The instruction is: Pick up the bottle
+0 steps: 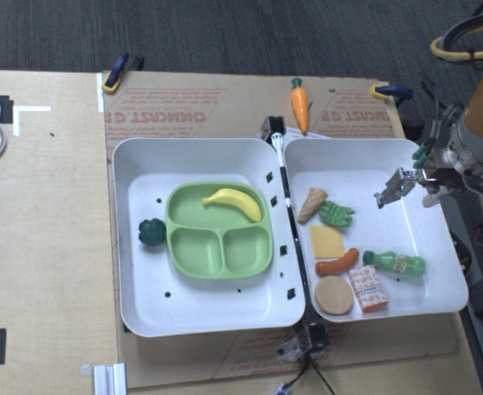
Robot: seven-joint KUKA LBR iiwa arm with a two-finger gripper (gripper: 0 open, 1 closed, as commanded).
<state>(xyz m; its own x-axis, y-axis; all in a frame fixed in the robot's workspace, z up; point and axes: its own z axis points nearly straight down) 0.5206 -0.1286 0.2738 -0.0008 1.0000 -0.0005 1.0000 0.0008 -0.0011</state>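
A green bottle (396, 262) lies on its side in the right bin (438, 295), near that bin's front right, cap pointing left. My gripper (407, 196) hangs over the right bin's far right part, well behind the bottle and apart from it. Its fingers (387, 192) are spread open with nothing between them.
Beside the bottle lie a red carton (368, 289), a sausage (337, 262), a round bun (334, 295), a cheese slice (327, 240), green leaves (336, 213) and a cone (312, 204). The left bin (134, 303) holds a green plate (200, 257) with a banana (234, 202), and broccoli (151, 232). A carrot (299, 105) lies behind the bins.
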